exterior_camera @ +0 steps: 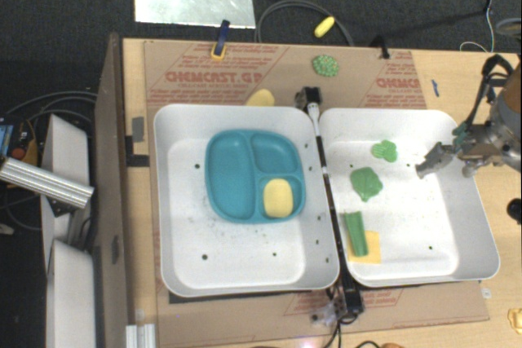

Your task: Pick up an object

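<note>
We see the hand [432, 161] at the right edge of the frame, over the right bin [469, 257]; we cannot tell how it stands. It carries nothing we can see. Left of it in that bin lie a small green piece [384, 149], a larger green lump [366, 182] and, lower, a green stick [356, 233] on a yellow block [371, 250]. The left bin [183, 257] holds a blue divided plate [245, 175] with a yellow lump [279, 197] in its lower right compartment. On the table [269, 73] above the bins sit a green disc [325, 65] and a yellow piece [261, 99].

Glossy white plastic bins [245, 277] sit on matt brown cardboard [212, 77]; the blue tray [236, 175] looks smooth plastic.
</note>
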Robot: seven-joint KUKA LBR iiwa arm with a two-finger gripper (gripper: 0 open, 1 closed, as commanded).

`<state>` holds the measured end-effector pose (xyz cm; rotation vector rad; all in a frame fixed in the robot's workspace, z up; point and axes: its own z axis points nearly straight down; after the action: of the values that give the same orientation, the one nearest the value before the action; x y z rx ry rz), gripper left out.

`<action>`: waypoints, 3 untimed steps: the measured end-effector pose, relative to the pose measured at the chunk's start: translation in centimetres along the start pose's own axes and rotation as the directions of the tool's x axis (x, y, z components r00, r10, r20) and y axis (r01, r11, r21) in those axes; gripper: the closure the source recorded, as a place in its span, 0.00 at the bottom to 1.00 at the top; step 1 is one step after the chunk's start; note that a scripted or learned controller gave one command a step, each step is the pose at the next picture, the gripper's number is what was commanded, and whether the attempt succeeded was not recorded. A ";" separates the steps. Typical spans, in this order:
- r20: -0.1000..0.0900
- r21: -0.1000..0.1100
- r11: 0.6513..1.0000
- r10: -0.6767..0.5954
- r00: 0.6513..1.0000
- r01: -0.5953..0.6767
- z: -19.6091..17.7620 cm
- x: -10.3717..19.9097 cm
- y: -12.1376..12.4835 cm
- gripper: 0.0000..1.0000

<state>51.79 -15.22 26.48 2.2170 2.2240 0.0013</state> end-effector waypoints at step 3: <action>0.002 -0.001 1.000 0.004 1.000 -0.004 18.0 2.5 8.0 0.00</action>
<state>59.76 -12.71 8.49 2.2203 2.2177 0.0011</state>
